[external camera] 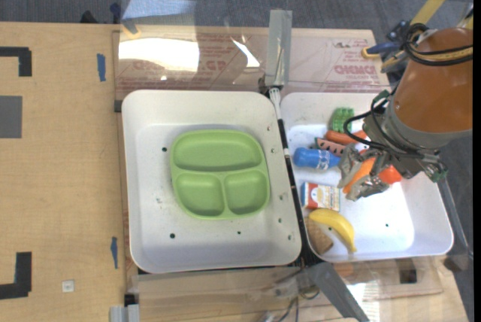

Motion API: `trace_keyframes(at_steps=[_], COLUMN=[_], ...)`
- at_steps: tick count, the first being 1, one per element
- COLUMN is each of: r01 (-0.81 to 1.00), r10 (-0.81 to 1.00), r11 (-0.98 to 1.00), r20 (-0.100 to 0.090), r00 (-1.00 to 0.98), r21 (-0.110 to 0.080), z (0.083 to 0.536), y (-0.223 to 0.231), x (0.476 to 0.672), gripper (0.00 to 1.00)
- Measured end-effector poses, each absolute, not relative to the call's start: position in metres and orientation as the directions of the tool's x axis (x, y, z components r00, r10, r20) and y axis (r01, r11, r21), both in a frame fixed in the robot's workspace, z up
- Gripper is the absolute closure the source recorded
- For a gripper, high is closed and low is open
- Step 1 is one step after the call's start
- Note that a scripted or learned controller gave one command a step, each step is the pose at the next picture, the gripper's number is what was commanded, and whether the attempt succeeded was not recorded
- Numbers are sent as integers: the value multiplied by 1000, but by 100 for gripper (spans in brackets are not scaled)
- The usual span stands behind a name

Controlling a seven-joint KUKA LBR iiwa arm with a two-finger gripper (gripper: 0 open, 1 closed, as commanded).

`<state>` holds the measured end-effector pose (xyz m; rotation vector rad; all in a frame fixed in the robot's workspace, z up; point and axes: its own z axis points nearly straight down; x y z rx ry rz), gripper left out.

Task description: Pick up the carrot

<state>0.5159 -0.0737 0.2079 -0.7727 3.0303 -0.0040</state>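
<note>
Hovering low over the right bin (pixel 428 234), the tool (pixel 359 179) has an orange carrot (pixel 370 171) clamped between its fingers, just above the bin floor. Close around it lie a blue bottle (pixel 314 158), a small red-and-white carton (pixel 322 197), a banana (pixel 336 226), a green block (pixel 342 118) and an orange piece (pixel 336 139). A green divided plate (pixel 220 172) sits in the left bin (pixel 143 185).

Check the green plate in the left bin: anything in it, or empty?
Empty. The green plate lies flat in the left bin, and all three of its compartments show bare green. The toys all sit in the right bin.
</note>
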Motion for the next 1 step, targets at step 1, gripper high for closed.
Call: trace_keyframes(at_steps=[1], r01=[-401], r10=[-401], r11=[916], r20=[0], r00=[-916], r21=[1], z=[177], y=[-116], x=[505], gripper=[100])
